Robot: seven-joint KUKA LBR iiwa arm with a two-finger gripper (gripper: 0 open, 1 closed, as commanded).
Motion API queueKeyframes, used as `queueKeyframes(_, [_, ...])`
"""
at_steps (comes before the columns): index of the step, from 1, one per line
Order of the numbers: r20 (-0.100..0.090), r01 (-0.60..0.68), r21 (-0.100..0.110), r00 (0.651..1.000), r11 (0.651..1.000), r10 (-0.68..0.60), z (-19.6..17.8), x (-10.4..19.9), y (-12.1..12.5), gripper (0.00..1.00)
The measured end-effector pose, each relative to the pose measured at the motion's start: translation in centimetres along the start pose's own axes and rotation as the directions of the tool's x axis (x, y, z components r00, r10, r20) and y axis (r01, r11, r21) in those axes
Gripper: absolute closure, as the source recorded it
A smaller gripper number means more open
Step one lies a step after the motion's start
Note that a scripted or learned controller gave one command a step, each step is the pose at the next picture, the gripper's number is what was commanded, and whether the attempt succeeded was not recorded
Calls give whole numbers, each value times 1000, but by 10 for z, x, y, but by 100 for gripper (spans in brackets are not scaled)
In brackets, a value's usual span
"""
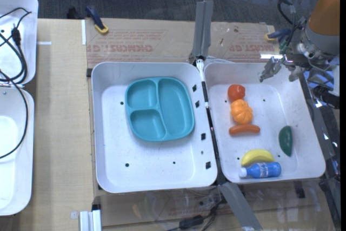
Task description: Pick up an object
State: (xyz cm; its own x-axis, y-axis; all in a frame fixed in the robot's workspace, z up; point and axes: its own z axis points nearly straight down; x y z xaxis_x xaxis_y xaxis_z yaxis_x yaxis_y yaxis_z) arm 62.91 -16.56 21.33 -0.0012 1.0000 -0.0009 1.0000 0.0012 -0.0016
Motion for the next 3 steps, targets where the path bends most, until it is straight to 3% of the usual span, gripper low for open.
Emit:
queueKeyframes(1, [0, 1, 2, 1000, 1000, -1, 99, 43, -29, 0])
queueKeyframes(2, [-1, -5, 2, 1000, 1000, 5, 123, 65, -80, 0])
queueKeyframes(3, [0, -10, 3, 1000, 1000, 10, 114, 63, -80, 100])
